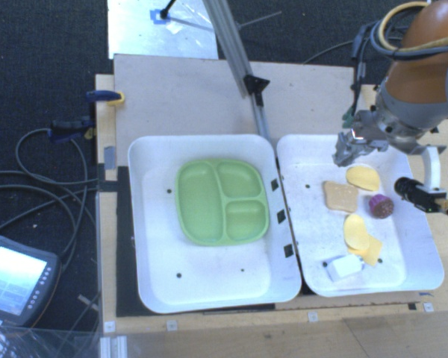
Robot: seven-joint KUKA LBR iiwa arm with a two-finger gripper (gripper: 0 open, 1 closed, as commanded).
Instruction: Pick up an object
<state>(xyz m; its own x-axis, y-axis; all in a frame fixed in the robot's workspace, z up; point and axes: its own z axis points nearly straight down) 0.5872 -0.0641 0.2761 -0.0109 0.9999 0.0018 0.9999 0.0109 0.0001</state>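
I saw the food pieces in the right bin [311, 155]: a tan slice [340, 196], a yellow piece [363, 177], a purple ball [381, 206], yellow chips [358, 236] and a white block [345, 266]. The gripper [349, 150] hovered beside the yellow piece, nothing visibly in it. A green divided plate [222, 201] lay in the left bin [151, 200]. No writing was legible to me.

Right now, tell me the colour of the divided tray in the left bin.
Light green tray, clearest in the camera view.
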